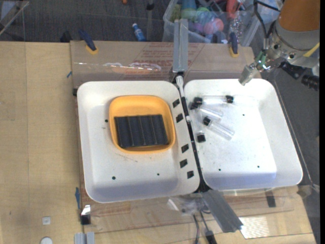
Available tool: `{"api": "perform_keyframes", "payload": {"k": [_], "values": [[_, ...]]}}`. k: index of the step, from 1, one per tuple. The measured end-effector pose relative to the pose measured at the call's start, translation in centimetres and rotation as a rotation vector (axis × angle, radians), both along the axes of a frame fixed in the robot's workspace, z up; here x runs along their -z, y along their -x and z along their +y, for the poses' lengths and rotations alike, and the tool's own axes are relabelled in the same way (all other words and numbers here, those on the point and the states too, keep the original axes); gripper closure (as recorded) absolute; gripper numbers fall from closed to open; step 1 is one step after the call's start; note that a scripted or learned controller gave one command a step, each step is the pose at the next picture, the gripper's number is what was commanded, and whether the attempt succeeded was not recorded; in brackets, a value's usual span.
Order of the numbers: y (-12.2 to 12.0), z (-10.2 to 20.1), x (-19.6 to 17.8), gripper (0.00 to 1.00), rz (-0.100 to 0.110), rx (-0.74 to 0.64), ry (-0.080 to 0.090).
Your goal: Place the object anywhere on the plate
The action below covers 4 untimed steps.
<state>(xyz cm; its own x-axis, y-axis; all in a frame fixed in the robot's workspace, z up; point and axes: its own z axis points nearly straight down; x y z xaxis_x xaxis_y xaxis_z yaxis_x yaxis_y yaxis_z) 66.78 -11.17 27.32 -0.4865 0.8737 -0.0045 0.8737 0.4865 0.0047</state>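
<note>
Since the objects we must move are clear tubes with black caps [213, 113], lying loose in the upper left part of the right bin [284, 151], we start by choosing one among them. They lie close together, some touching or overlapping, and their transparent bodies are hard to tell from the white floor; how many there are we cannot say for certain. We judge that the tube lying lowest and farthest toward the bin's middle [222, 130] is the easiest target, since it has bare floor on its far side. The plate [118, 111], orange-yellow with a dark ribbed slab [141, 131] resting on it, sits in the left bin [91, 156], just across the divider [185, 131] from the tubes. Our gripper [249, 75] hangs above the upper rim of the right bin, apart from the tubes and holding nothing we can see; whether the jaws are open or closed we cannot tell at this size. To do this step well, we should come down straight over the chosen tube, close across its narrow width rather than along it, and expect a smooth round body to roll or slip.
</note>
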Motion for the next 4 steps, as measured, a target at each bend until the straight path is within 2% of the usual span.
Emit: {"api": "perform_keyframes", "payload": {"k": [1,2,3,4], "values": [[0.0,-3.9,1.1,1.0,0.002,-0.241,0.0],[0.9,-8.7,-0.9,1.0,-0.002,-0.383,0.003],[0.5,-11.1,-4.3,1.0,-0.002,-0.536,0.005],[1.8,-11.0,-8.6,1.0,-0.003,-0.803,0.007]]}}
